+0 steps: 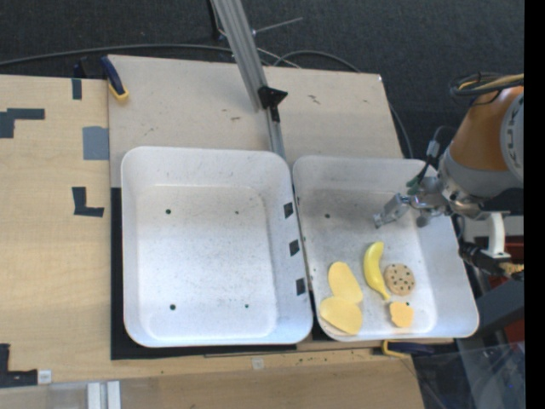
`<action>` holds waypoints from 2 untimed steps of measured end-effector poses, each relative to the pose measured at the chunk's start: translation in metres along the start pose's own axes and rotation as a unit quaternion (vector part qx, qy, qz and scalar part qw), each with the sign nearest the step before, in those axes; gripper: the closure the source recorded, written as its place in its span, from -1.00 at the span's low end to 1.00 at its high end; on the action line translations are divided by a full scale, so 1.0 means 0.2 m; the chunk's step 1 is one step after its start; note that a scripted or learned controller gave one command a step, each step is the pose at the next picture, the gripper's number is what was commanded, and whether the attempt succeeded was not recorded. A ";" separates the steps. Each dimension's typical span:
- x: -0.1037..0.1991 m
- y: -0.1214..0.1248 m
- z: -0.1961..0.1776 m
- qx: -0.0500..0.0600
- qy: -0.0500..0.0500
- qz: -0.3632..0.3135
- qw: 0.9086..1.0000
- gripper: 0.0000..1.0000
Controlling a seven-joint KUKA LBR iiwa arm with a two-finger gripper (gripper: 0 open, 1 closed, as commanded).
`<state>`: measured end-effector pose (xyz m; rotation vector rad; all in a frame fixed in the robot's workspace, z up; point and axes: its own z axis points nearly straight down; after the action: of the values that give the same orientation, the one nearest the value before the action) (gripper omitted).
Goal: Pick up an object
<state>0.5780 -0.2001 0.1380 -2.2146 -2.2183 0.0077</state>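
Camera view: the gripper (393, 212) is seen empty, fingers apart, above the right bin (341, 177); the banana (373, 267) at 6 o'clock should be approached straight down.

Arm (490, 147): grey housing with broad orange band above wrist. Black cable loops over the band. Gripper (400, 210): grey metal fingers.

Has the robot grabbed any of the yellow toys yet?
Not yet. Done so far: the arm has reached over the right bin, and its gripper hangs above the bare upper part of it. In hand: nothing shows between its fingers. Left to do: the banana, the cookie, the small orange piece and the two pale yellow pieces all lie on the bin floor, waiting for a pick.
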 end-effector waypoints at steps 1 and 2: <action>0.00 0.00 0.25 -0.004 -0.002 0.000 1.000 -1.00; 0.01 0.00 0.20 -0.004 -0.001 -0.001 1.000 1.00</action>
<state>0.5784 -0.1988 0.0987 -2.2179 -2.2245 0.0017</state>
